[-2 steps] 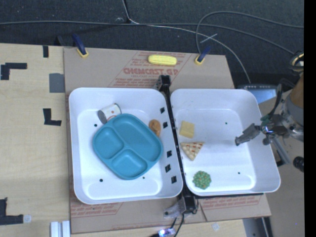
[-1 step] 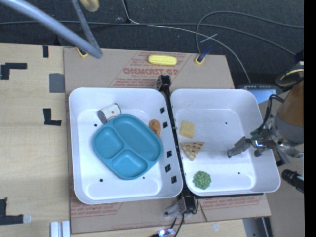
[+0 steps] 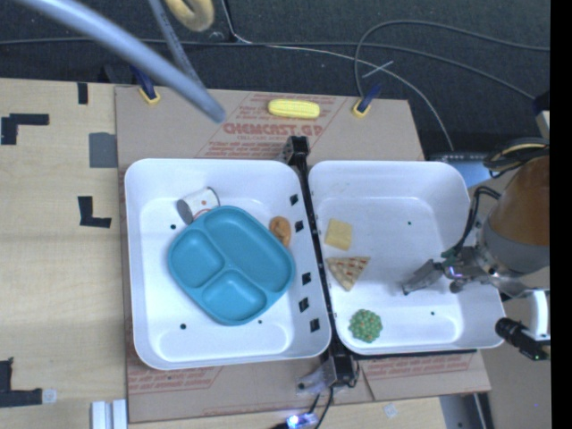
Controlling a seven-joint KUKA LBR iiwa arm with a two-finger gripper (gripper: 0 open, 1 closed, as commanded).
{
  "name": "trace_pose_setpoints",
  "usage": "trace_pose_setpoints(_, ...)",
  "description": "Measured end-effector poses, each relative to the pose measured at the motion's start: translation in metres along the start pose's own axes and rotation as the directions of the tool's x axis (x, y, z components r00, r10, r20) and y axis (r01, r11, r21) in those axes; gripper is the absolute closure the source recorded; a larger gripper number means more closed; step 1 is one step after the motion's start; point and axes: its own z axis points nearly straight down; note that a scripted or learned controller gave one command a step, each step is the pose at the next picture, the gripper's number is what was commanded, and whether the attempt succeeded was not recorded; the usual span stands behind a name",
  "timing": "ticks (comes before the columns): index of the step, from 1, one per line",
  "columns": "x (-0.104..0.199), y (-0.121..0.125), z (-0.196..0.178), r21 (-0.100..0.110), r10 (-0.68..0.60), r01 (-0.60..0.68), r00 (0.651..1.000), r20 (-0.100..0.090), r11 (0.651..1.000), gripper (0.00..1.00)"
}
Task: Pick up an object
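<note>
My gripper [image 3: 418, 281] hangs low over the right bin [image 3: 393, 179], finger state unclear, angled toward the waffle wedge [image 3: 348, 269].

2 white bins sit side by side. The left bin [image 3: 147, 239] holds a blue divided plate [image 3: 231, 263], a small cup [image 3: 197, 206] and a brown piece [image 3: 281, 230]. The right bin [image 3: 393, 186] holds a yellow square [image 3: 339, 234], a triangular wedge [image 3: 348, 270] and a green clump [image 3: 365, 325], with the gripper [image 3: 420, 280] near its right side.
</note>
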Motion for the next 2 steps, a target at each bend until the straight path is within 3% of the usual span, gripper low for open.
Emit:
trace_pose_setpoints(1,0.0,0.001,0.037,-0.006,0.0,0.0,1.0,0.003,1.0,0.0)
trace_pose_setpoints(2,-0.001,0.002,0.025,-0.01,0.0,0.0,1.0,0.005,1.0,1.0)
